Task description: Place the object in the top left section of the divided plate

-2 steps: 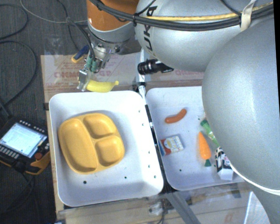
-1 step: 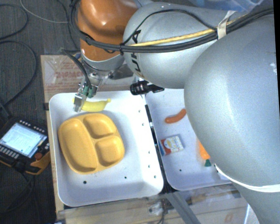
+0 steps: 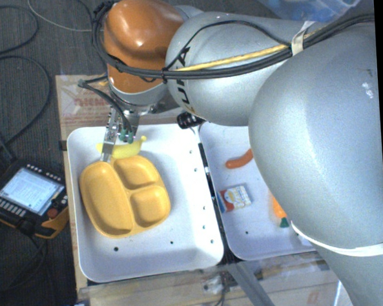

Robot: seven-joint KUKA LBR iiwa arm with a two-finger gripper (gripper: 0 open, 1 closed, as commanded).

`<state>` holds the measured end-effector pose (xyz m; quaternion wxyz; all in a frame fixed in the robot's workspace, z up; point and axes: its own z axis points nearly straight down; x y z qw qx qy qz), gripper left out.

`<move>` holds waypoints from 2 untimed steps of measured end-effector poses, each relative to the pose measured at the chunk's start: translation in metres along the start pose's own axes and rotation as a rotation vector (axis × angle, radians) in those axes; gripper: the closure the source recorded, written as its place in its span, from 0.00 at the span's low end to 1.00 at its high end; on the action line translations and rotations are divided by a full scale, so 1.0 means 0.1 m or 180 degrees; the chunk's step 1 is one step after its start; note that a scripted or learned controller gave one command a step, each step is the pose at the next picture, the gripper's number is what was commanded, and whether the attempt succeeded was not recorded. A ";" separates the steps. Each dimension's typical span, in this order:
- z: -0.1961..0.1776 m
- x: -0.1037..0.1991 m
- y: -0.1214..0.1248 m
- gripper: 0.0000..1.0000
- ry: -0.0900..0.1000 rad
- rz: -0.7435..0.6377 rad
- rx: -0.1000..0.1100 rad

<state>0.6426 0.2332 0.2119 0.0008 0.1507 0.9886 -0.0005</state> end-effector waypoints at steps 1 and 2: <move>0.48 -0.16 0.05 1.00 0.0002 -0.0151 0.0005; 0.38 -0.16 0.07 1.00 -0.0002 -0.0152 -0.0015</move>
